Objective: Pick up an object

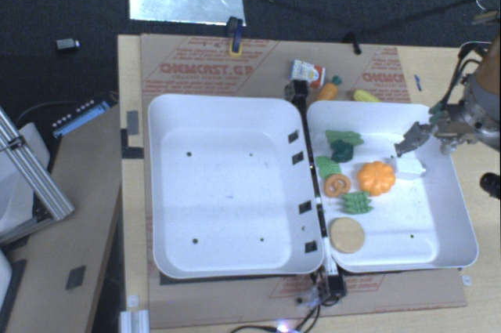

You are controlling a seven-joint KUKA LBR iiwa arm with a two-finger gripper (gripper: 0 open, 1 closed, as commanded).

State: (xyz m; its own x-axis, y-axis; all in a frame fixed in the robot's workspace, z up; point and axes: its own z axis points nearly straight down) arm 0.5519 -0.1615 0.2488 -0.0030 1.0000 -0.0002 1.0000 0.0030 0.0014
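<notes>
Hovering over right bin (450,241), jaws (410,139) empty; open or closed cannot be told. Orange pumpkin (376,177) sits just beside, mid-bin, near ring (337,185) and green pieces (356,203). Advise centring above pumpkin, descending straight, closing across its widest part.

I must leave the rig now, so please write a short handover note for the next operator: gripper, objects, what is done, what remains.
Gripper: over the right bin's upper right part, holding nothing visible.
Objects in the right bin: orange pumpkin, green pieces, sliced ring, tan disc.
Done: nothing picked yet.
Left: descend, grasp one object, lift. The pumpkin is nearest.
</notes>
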